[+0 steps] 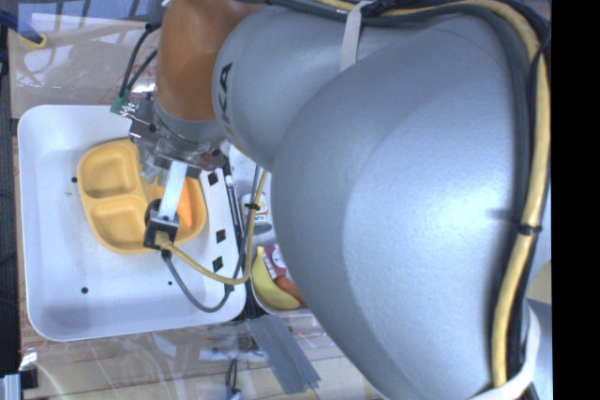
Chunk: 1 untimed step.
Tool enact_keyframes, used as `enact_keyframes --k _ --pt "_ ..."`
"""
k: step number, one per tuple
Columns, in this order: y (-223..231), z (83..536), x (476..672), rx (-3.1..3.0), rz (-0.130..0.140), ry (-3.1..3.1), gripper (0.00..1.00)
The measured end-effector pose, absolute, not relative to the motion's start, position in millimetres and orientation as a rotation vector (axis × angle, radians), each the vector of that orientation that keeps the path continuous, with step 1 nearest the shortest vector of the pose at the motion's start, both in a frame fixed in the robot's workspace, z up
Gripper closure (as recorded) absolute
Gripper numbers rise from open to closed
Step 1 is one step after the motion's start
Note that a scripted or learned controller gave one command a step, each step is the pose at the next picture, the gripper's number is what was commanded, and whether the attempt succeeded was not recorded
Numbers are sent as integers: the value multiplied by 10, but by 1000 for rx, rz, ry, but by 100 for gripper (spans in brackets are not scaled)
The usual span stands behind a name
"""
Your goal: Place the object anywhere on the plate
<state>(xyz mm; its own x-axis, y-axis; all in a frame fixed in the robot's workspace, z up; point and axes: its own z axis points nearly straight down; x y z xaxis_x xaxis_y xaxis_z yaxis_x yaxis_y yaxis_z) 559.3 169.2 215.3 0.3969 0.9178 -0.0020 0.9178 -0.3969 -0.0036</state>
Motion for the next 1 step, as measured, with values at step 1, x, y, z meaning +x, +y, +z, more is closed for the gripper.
enact_keyframes --k 1 --pt "1688 2154 5594 -2625 5 -1724 0"
